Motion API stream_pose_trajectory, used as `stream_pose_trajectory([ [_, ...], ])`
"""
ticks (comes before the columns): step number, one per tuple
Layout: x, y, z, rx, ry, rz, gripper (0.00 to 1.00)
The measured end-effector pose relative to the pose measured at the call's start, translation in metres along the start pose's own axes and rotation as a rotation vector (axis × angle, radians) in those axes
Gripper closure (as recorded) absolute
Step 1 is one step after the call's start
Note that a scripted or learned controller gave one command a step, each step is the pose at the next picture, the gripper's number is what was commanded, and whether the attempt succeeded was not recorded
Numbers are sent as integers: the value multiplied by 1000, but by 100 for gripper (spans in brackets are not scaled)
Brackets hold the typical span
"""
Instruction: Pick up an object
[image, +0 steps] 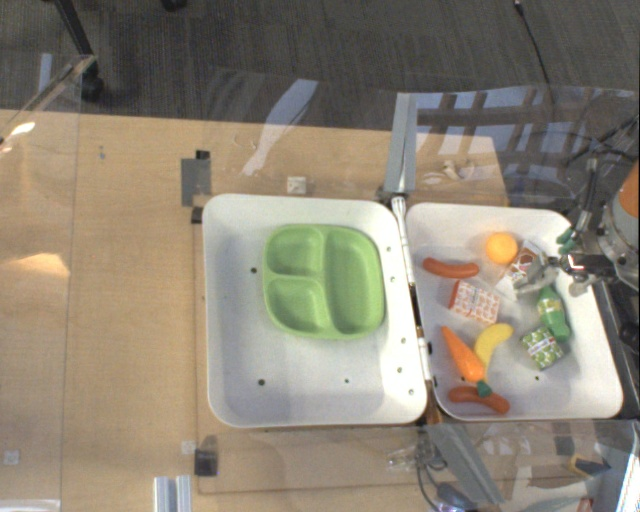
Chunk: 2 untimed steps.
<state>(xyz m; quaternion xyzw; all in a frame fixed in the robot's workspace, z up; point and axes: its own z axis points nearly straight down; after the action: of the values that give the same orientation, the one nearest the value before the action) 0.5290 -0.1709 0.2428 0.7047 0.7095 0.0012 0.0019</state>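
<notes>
The right white bin (590, 405) holds several toy foods. An orange ball (501, 247) lies near its back, with a red sausage (451, 268) to its left. Around the middle are a red-and-white checked packet (473, 300), a yellow banana (492, 341) and an orange carrot (461, 354). A second sausage (479, 400) rests by the front wall. A green bottle (553, 313) and a small green carton (542, 347) lie on the right. My gripper (545, 267) reaches in from the right, low over the bin, just right of the ball and above the bottle.
The left white bin (235, 380) holds a green divided plate (326, 281). A metal bar (401, 140) stands behind the seam between the bins. Cables hang at the far right. Wooden bench surrounds both bins.
</notes>
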Motion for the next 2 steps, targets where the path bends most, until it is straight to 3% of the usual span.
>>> stream_pose_trajectory([
  [1, -32, 54, 108, 1, 0, 128, 0],
  [2, -32, 103, 144, -5, -4, 229, 0],
])
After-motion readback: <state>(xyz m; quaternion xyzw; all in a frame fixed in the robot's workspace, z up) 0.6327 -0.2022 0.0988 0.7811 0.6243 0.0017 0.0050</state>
